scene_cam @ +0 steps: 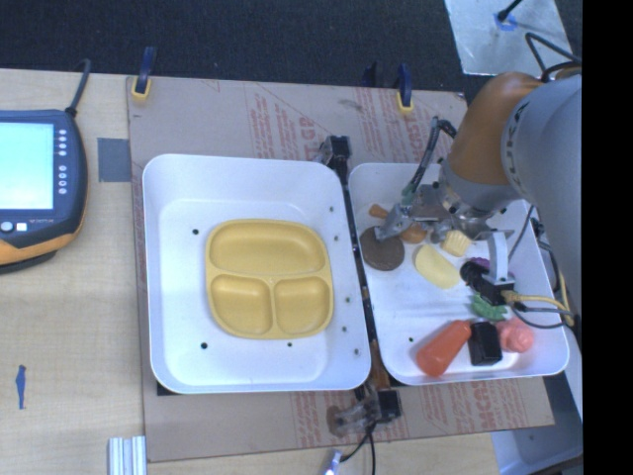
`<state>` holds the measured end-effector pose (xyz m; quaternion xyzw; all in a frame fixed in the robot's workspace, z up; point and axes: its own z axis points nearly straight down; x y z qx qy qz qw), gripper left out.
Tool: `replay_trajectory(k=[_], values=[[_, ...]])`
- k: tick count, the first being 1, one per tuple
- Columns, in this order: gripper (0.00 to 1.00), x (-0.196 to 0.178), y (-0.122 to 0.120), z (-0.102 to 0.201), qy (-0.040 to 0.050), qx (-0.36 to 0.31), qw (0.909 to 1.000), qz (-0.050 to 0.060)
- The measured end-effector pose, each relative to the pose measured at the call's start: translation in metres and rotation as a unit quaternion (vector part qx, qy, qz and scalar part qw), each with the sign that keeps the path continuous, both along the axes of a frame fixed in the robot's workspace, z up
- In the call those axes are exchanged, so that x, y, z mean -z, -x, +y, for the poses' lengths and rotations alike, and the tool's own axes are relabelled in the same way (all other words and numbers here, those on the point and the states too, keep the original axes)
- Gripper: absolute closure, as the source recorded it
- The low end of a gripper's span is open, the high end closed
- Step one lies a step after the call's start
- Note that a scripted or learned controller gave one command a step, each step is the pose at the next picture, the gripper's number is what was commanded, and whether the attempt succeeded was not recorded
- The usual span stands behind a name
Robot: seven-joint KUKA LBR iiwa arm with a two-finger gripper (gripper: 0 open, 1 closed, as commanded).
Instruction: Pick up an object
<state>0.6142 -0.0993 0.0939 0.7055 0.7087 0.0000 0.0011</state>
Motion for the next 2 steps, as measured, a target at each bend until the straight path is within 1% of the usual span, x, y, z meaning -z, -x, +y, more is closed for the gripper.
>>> replay_trajectory(k=[1, 2], values=[[0.00, -0.032, -0.043, -0.017, -0.0008, 0.000, 1.0000, 0.001], [0.00, 0.000, 0.009, -0.022, -0.0007, 0.001, 1.0000, 0.001]])
